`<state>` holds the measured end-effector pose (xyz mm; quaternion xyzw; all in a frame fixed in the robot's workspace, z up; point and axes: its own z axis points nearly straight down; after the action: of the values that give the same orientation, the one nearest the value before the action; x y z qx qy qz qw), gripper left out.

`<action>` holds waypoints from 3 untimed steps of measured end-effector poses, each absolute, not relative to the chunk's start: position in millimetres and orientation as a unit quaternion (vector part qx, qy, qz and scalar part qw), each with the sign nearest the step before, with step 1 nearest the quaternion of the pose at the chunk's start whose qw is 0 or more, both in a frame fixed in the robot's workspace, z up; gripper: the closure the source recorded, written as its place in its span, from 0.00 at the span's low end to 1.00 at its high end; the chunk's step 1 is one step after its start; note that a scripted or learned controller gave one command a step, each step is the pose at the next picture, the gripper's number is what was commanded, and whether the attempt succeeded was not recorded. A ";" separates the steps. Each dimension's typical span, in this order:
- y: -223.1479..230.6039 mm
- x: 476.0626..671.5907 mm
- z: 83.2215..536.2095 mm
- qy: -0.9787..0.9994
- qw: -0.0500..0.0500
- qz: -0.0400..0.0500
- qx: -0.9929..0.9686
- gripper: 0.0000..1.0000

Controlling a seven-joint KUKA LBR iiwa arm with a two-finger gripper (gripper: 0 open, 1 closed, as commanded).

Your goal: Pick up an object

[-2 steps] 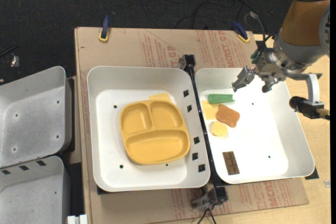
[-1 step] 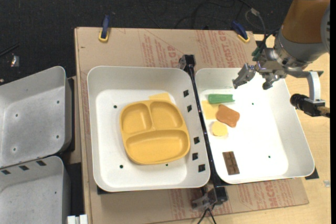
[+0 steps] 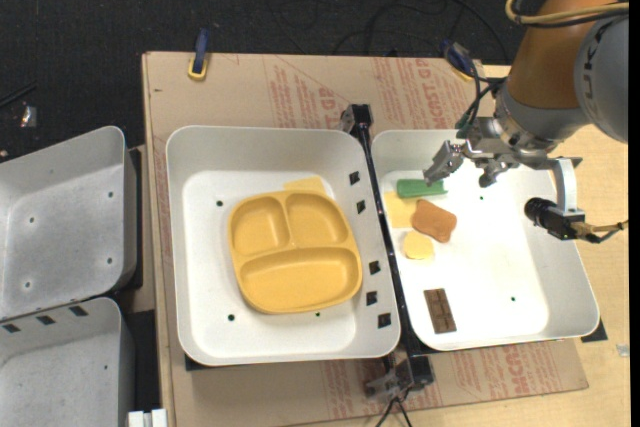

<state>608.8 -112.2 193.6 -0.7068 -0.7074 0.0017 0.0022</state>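
Hovering over the right bin (image 3: 560,310), the pincer (image 3: 462,165) looks spread, grasping nothing, w/ one finger by the green block (image 3: 413,187). Risk, imo: block, orange sponge (image 3: 435,220) & yellow bits (image 3: 418,246) sit crowded near the wall, so closing could just shove them.

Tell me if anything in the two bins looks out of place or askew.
Nothing looks spilled or damaged. The yellow tray sits slightly turned in the left bin, with a pale yellow piece poking out from under its far edge.

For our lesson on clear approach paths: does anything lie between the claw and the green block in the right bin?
Nothing visible does. The claw hangs just above and right of the flat green rectangular block. The orange-brown sponge-like lump lies below the block, off that line.
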 end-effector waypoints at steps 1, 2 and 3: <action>-105.2 606.8 130.8 -0.707 0.003 0.002 -0.707 0.00; -104.6 607.4 91.7 -0.707 -0.001 0.000 -0.707 0.00; -105.2 608.8 104.5 -0.707 -0.002 -0.001 -0.708 1.00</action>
<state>608.8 -105.2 104.5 -0.7076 -0.7066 -0.0013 -0.0025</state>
